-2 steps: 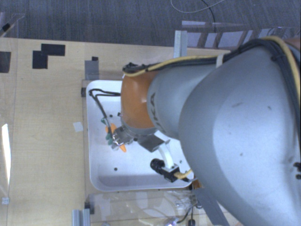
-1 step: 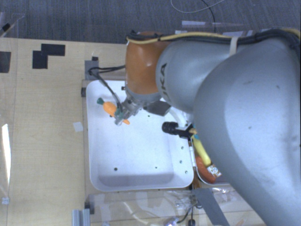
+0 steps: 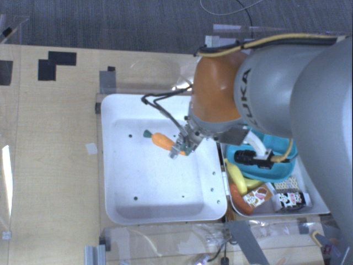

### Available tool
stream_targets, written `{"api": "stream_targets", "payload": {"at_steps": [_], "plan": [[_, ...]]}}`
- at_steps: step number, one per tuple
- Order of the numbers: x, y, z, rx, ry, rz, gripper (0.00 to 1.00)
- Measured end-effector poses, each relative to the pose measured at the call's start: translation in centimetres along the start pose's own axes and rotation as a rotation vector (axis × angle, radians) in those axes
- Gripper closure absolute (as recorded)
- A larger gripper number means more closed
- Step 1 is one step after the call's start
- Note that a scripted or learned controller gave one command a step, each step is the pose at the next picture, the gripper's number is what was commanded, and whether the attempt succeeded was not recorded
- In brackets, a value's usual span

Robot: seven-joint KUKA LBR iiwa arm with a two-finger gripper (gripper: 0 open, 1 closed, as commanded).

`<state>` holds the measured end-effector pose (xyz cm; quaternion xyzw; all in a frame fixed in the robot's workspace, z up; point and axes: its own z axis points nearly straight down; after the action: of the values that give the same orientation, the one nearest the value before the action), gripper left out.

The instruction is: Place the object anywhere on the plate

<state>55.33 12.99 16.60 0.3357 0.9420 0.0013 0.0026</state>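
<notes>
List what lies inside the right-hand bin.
A blue plate, a yellow banana, an orange-red toy and a black-and-white packet. The arm covers the far part, so anything there is hidden.

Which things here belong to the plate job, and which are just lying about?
Job:
- carrot, in the left bin
- blue plate, in the right bin
- gripper, at the carrot's right end

Lying about, all in the right bin:
- banana
- red-orange item
- black-and-white packet
</notes>
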Motion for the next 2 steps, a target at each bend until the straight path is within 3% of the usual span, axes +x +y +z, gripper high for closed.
{"api": "stream_targets", "payload": {"at_steps": [1, 2], "plan": [[6.4, 5.3, 2.3, 0.002, 0.002, 0.265, 1.0], [8.3, -0.2, 1.7, 0.001, 0.002, 0.006, 1.0]]}}
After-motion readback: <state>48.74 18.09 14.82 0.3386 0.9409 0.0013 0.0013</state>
